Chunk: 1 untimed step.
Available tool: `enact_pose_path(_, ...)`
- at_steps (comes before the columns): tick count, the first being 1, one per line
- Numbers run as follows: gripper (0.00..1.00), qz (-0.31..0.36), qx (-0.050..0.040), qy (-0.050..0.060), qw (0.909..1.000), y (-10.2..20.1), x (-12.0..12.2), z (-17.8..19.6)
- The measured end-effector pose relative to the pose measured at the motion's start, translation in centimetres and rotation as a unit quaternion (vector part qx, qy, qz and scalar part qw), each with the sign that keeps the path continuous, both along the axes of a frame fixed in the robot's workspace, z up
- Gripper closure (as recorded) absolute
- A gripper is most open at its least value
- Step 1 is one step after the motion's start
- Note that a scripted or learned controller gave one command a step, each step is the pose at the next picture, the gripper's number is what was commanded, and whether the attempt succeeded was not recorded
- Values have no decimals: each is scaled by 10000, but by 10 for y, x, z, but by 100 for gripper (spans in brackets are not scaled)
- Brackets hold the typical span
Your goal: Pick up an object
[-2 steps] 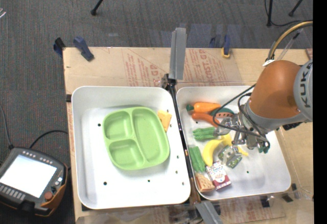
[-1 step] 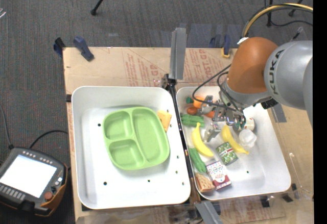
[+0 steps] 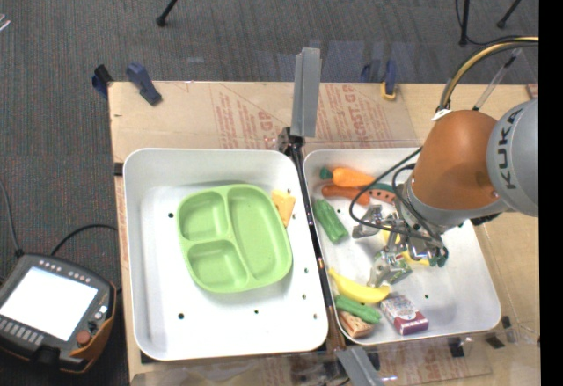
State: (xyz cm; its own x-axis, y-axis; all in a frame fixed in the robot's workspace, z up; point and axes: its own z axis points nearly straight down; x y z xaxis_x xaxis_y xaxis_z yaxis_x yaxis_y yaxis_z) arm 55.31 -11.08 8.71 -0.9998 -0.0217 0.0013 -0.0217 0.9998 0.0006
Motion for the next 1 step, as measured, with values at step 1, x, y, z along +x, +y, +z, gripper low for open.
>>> enact_pose_path(1,0,-604,5,-12,9982,16,74,1)
